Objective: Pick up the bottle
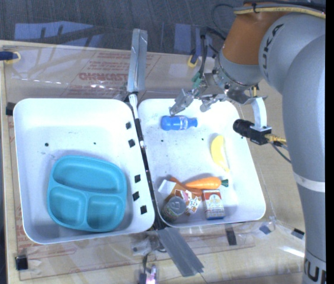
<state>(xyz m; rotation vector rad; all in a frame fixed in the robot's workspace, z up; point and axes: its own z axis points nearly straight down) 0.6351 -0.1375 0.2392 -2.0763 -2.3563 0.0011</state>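
A small blue bottle point(177, 123) lies on its side near the back of the right bin point(251, 182), cap pointing right. My gripper point(193, 103) hangs just above and behind it, close to the bin's back wall. Its two fingers are spread apart, one at the left and one at the right, with nothing between them. The bottle lies on the bin floor below the left finger.
In the right bin lie a yellow banana point(218, 151), an orange carrot point(203, 183), a small carton point(213, 205) and a round tin point(174, 206) at the front. A blue divided tray point(87, 192) lies in the left bin point(31, 129). A metal divider point(137, 58) separates the bins.
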